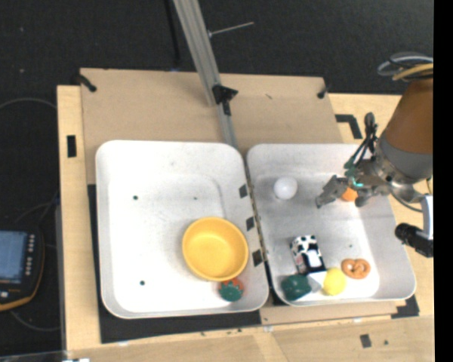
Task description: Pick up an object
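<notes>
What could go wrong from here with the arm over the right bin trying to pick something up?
The tool sits above the right bin with something small and orange at its tip; whether that is gripped is unclear, so it may drop. The white ball nearby could roll away if nudged. The cow-patterned toy, green piece, yellow ball and pretzel-shaped piece crowd the near corner, so a grab there may catch two things or none.

The right bin (pixel 377 164) lies bare mid-floor; a white ball (pixel 285 188) and clustered toys (pixel 317 270) crowd its edges.
</notes>
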Action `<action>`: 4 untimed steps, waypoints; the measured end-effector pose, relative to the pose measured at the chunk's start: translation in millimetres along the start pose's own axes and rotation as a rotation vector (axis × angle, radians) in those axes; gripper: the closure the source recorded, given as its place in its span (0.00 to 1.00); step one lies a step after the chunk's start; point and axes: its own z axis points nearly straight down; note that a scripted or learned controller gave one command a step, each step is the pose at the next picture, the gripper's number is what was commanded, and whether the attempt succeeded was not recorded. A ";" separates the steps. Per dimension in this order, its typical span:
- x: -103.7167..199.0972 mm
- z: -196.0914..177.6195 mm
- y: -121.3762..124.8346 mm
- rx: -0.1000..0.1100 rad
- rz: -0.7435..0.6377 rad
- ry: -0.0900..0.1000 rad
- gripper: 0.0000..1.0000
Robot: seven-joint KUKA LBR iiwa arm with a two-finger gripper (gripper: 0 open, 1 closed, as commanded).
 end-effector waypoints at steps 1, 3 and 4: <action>3.9 47.9 -8.4 0.006 0.003 -0.002 0.00; 2.1 86.7 -7.2 -0.002 0.008 -0.002 1.00; -0.3 22.7 -7.7 -0.006 0.000 -0.003 1.00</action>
